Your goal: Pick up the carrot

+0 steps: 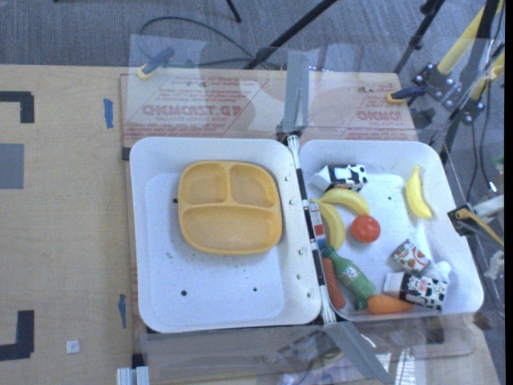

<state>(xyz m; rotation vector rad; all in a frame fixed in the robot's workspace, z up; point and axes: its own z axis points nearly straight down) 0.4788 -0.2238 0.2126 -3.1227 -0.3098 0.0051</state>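
Two shallow white bins sit side by side on the wooden bench (pixel 64 215); the left bin (pixel 152 239) holds a yellow divided plate (pixel 230 207), which lies flat towards the far half of the bin with its three compartments facing up.

The right bin (pixel 458 239) carries the clutter. The carrot (pixel 390 304) lies on its side at the near wall of this bin, roughly parallel to that wall; its thicker end is just beside the base of a green bottle (pixel 350 275), and a black-and-white cow-patterned carton (pixel 421 289) lies just behind it, close enough that the two seem to touch. The bottle lies slanted, neck towards the divider between the bins; a reddish-orange elongated item (pixel 333 283) lies along the divider wall just beside it, and what it is cannot be told.

Further back, a red tomato (pixel 365 228) rests near the bin's middle; two bananas (pixel 343 207) curve beside it towards the divider, touching each other; a third banana (pixel 417 192) lies apart near the far right wall. A second cow-patterned carton (pixel 345 175) sits at the far left corner of this bin; a small container with a red strawberry print (pixel 409 257) lies between the tomato and the near carton.

Nothing grips or touches the carrot from above; it lies on the bin floor.
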